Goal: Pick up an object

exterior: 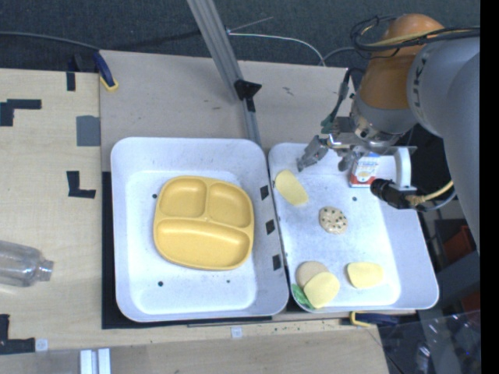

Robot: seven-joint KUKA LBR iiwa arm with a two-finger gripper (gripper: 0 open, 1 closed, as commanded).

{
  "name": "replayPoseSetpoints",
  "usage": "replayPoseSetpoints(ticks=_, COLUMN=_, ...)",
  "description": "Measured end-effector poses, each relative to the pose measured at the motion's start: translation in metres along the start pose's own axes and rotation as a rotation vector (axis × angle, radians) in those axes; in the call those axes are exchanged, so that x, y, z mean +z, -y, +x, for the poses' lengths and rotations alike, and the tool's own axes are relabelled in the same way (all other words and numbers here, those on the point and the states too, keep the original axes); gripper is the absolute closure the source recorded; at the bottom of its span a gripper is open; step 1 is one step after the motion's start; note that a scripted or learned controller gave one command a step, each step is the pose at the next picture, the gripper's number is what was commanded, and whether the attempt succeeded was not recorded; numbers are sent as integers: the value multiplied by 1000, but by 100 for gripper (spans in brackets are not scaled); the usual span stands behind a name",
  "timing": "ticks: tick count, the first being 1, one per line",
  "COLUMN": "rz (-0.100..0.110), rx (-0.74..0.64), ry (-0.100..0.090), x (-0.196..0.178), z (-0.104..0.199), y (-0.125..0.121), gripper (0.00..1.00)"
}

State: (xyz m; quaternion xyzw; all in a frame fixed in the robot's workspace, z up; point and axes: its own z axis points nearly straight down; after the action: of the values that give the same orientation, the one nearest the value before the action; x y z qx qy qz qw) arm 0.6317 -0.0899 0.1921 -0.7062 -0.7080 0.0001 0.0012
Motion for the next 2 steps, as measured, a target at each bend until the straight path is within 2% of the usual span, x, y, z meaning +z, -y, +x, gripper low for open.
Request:
replayPoseSetpoints(ticks=1, rz=0, rx=11, ry=5, x=-40, z=-104, y=82, gripper=0)
replayPoseSetpoints(ticks=2, rz=-1, rx=0, ry=1, x=-48, z=-98, y=79, gripper=100)
